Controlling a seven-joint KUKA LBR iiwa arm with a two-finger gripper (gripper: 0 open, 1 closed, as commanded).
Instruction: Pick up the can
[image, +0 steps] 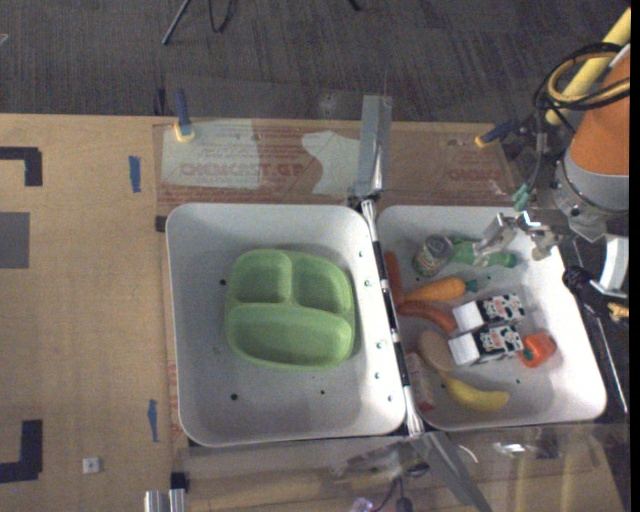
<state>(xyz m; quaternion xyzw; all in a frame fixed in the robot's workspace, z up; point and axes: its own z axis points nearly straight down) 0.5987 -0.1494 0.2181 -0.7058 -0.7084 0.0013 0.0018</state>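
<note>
gripper (512, 232) over right bin (580, 400), jaws parted, holding nothing; can (432, 255) just left of jaws.

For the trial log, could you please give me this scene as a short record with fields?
target: can, upper left of right bin
gripper: gripper poised over right bin, right of the can, nothing between its fingers
near can: green item, carrot
other contents: two milk cartons, banana
left bin: left bin holds green divided plate
</note>
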